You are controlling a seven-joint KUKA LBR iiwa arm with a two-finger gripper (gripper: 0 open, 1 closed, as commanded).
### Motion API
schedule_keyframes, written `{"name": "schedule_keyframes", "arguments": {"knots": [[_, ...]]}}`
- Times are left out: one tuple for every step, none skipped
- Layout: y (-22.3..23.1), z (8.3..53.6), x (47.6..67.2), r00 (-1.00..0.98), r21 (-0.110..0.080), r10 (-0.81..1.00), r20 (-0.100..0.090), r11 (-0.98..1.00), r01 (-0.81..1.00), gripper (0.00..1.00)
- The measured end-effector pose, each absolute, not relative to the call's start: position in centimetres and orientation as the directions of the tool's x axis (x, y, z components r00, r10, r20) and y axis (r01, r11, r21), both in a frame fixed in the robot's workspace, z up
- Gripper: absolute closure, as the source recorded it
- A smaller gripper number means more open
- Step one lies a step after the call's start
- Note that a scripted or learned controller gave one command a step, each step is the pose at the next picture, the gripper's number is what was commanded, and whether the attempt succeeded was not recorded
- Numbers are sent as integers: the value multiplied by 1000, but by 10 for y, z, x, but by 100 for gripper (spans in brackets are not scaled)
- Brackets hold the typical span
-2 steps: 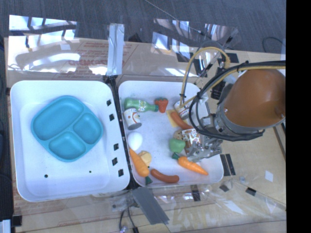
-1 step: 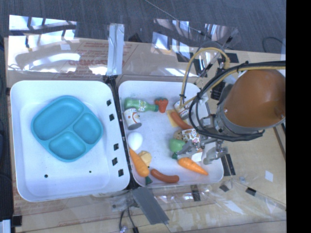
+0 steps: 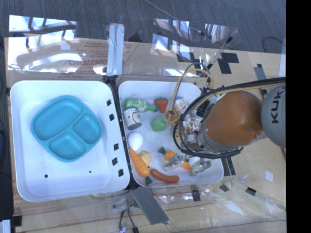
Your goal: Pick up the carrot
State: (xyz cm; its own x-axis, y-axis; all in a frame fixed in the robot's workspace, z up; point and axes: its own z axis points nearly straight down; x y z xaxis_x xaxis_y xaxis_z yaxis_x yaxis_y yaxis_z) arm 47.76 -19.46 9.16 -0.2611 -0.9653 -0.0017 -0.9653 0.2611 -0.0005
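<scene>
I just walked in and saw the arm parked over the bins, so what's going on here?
The KUKA arm reaches from the right over the right bin, which holds toy food. Its gripper hangs low near the bin's front edge, with a small orange piece showing between its fingers. The carrot lies by the bin's left wall, apart from the gripper, beside a sausage. The left bin holds a blue divided plate.

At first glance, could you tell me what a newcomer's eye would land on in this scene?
Most striking is the blue divided plate, alone in the left bin. Next comes the arm's orange band, looming over the right bin, which is crowded with toy food. There the carrot lies near the left wall, beside a sausage.
</scene>
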Motion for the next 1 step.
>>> {"name": "schedule_keyframes", "arguments": {"knots": [[-191, 100, 479, -252, 1, -968, -5, 252, -968, 100]]}}
